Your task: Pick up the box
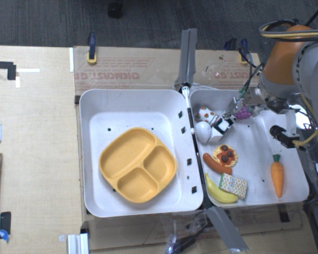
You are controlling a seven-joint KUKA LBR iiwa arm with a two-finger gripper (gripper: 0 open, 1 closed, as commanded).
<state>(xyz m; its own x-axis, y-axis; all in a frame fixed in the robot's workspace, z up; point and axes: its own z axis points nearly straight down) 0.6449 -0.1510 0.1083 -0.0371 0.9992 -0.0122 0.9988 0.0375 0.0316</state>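
Tabletop (32, 142): pale wood surface at far left, with a brown cardboard sheet (132, 67) under the bins' far side.

Left bin (95, 110): shallow, white. Holds one yellow divided plate (138, 164) with three compartments, lying flat and turned at an angle, roughly central.

Divider (188, 57): grey bar standing at the far end of the seam between the two bins.

Right bin (297, 192): shallow, white. Contents, left to right:
- White rounded object (202, 132) at the left wall, with a small white-and-orange toy (204, 113) just behind it.
- Sausage (217, 164), reddish, lying at a slant below these.
- Banana (218, 191), yellow, at the near left corner.
- Toy pizza (225, 155), small round, touching the sausage.
- Box (233, 185), small, with a green-and-white pattern, lying flat at the near side of the bin, resting against the banana and just below the sausage.
- Purple object (244, 112) near the far wall; too small to identify.
- Carrot (276, 178), orange with green top, at the right side, well apart from the box.

Arm (286, 62): grey with orange band, entering from the right over the far right corner of the bin.

Pincer (222, 123): black and white, low over the far left part of the right bin, beside the white rounded object and well apart from the box. Whether it is open or closed cannot be told.
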